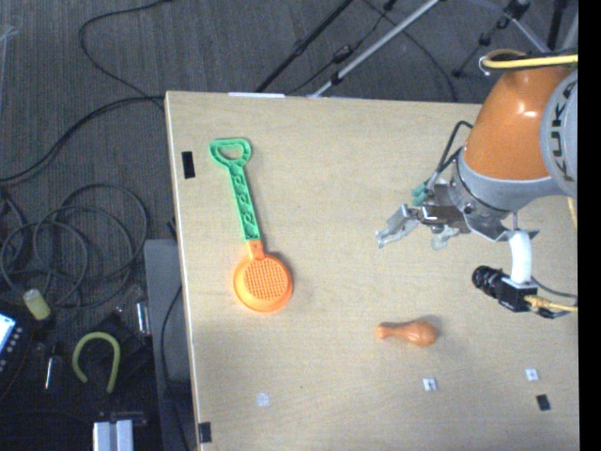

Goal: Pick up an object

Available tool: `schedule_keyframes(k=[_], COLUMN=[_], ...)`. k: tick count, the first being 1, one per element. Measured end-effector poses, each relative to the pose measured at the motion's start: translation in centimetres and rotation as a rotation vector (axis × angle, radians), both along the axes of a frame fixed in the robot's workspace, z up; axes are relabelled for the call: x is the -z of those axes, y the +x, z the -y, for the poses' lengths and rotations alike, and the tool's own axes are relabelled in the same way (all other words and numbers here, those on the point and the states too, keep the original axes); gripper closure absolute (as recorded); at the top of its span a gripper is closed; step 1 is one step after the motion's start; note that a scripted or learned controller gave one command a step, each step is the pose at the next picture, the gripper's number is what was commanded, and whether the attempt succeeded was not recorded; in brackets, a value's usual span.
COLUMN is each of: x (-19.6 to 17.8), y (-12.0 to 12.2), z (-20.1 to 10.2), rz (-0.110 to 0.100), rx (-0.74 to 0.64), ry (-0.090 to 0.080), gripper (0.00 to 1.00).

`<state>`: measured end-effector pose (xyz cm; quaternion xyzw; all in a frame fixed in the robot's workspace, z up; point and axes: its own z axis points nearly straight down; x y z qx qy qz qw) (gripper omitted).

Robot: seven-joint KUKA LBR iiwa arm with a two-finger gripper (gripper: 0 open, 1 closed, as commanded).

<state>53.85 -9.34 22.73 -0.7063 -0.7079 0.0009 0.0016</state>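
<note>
The hand (413,228) hangs over the right half of the tabletop (329,158), its fingers spread and nothing between them. An orange drumstick-shaped toy (408,333) lies just below it, toward the near edge, apart from it. Well to the left, near the left edge, lies a strainer (252,233) with a green handle and an orange mesh head. The arm (526,130) bears the letters "KU".
</note>
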Motion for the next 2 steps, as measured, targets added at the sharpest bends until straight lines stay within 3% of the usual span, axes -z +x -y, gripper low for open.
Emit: schedule_keyframes(k=[1, 2], x=[-4.5, -11.0], y=[5.3, 5.7], z=[-1.6, 9.2], rz=[0.000, 0.002], rx=[0.575, 0.380], ry=[-0.005, -0.005], gripper=[0.00, 0.00])
